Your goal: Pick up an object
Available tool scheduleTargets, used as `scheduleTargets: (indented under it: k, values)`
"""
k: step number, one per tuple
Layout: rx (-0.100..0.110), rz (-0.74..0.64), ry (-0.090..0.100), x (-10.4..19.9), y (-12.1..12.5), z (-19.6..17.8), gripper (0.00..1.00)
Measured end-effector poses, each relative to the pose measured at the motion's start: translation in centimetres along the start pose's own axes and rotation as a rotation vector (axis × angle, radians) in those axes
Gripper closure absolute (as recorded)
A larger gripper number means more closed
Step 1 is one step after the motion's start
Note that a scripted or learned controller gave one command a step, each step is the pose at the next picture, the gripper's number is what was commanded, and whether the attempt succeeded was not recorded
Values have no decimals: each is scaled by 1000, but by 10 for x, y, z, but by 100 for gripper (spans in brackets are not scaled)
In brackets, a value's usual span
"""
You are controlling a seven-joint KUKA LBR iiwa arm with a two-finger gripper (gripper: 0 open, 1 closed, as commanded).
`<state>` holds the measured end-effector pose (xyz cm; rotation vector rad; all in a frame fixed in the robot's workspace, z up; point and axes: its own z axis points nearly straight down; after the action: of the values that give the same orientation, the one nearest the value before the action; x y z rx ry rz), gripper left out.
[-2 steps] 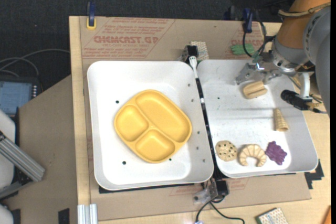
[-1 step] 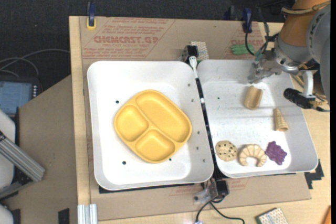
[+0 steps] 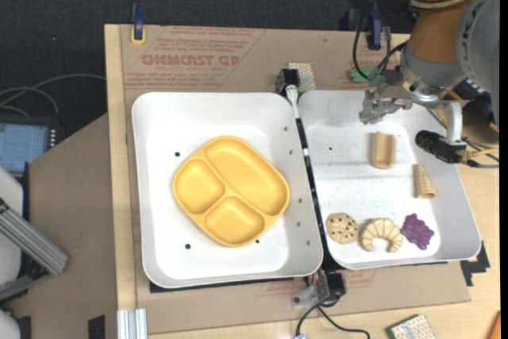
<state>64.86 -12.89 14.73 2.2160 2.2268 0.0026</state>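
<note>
Tan cylindrical toy bread roll (image 3: 382,149) is seen in the camera view lying in the right shallow white bin (image 3: 456,210), near the gripper (image 3: 379,109), which hangs just above and left of it at the bin's far end; whether anything is pinched cannot be told. It is judged light and stiff, best taken across its narrow sides.
</note>
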Motion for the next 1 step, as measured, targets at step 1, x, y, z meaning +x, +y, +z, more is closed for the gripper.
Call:
scheduleTargets:
  k: [1]
  values:
    - [5, 2, 1, 37, -3, 18, 100]
